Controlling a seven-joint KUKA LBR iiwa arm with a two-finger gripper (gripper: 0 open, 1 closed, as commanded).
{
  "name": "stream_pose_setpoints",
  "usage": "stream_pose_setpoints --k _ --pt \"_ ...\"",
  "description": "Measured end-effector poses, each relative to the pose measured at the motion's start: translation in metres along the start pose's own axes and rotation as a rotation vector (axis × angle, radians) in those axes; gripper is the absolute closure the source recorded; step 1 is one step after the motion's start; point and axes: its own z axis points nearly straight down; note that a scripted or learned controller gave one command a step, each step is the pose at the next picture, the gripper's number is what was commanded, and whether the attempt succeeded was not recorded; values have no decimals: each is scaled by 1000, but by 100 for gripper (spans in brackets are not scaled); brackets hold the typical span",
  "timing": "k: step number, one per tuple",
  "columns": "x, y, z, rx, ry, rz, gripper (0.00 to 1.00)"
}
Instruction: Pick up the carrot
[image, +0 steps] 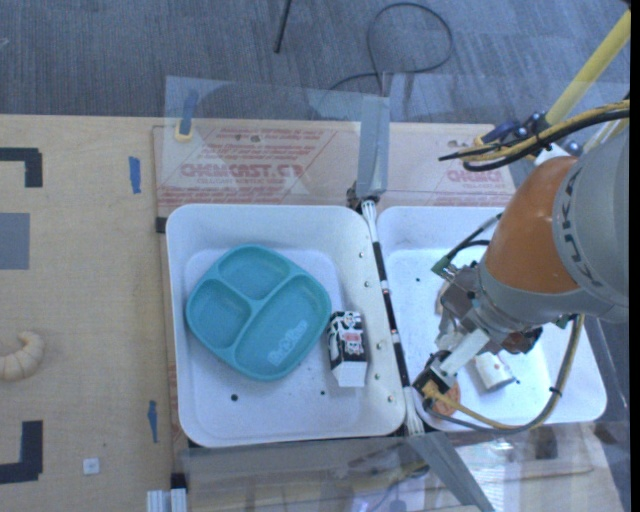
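Note:
A small orange piece (448, 403), which looks like the carrot, shows at the front left corner of the right bin (570, 405). The arm's gear hides part of it. The gripper (455, 335) hangs low over the left half of that bin, just behind the orange piece, and the grey and orange wrist covers most of it. Nothing shows between the gripper and the orange piece that tells whether they touch.
A white block (493, 372) and a reddish item (516, 343) lie under the arm in the right bin. The left bin (200, 420) holds a teal divided plate (258, 311) and a small cow-print carton (348, 348) by the dividing wall. A pale croissant-shaped item (20, 357) lies on the bench at far left.

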Motion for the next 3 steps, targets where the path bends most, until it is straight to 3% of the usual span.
stream_pose_setpoints --k 1,2,3 --pt "-13 11 0 -2 0 201 100" --pt "-5 5 0 -1 0 -438 100" --pt "25 -22 0 -3 0 17 100"
